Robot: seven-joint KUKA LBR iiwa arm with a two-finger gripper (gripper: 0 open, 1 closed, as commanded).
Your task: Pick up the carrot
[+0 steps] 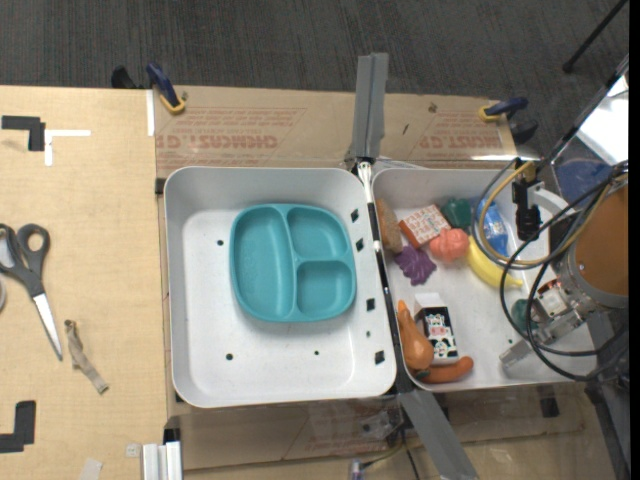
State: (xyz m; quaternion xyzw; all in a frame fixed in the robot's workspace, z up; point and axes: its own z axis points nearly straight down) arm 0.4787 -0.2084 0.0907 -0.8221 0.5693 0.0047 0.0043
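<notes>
The carrot (411,336) is orange and lies lengthwise against the left wall of the right bin (470,183), near its front. Its lower end touches a reddish sausage (449,371), and a small cow-patterned carton (436,332) stands right beside it. My gripper (524,351) hangs low at the right bin's front right corner, well to the right of the carrot, with cables looping around the wrist. Nothing shows in its grasp.
Further back in the right bin lie purple grapes (414,264), a peach-coloured fruit (450,245), a red and white box (424,224), a green item (460,211) and a banana (485,264). A teal divided plate (240,268) sits in the left bin (190,298). Scissors (30,268) lie on the bench at left.
</notes>
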